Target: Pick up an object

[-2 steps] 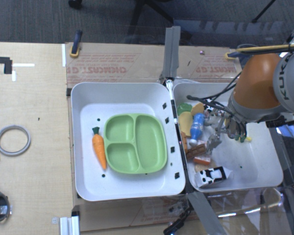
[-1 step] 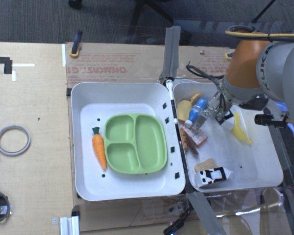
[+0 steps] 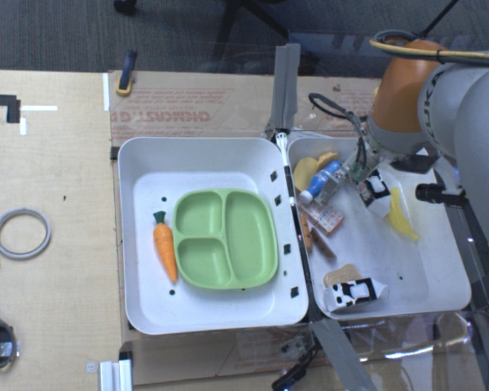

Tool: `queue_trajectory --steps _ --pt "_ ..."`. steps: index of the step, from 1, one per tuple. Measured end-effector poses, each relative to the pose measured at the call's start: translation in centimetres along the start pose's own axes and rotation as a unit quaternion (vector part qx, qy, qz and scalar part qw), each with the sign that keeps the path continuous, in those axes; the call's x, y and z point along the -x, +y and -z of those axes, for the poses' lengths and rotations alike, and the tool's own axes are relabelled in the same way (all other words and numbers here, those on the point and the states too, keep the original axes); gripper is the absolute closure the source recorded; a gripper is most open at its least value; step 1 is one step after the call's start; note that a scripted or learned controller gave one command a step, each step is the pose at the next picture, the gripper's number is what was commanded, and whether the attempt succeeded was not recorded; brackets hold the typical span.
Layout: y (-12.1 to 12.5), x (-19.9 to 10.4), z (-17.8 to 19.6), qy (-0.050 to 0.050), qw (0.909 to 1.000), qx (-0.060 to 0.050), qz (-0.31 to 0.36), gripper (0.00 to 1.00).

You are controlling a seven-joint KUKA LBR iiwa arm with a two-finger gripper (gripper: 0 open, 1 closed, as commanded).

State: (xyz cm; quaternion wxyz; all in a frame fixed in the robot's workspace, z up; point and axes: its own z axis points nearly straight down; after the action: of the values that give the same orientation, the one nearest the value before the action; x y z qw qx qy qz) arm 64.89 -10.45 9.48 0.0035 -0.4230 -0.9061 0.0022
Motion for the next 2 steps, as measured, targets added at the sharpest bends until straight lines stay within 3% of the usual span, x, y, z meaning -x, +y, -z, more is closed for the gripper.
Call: queue_trajectory --steps 1,2 --pt "-4.3 -3.4 0.1 -0.005 0.9984 0.006 -0.056 0.00" --pt "-1.1 -0.6 0.1 -0.004 0.9863 0.006 -0.165 0.00"
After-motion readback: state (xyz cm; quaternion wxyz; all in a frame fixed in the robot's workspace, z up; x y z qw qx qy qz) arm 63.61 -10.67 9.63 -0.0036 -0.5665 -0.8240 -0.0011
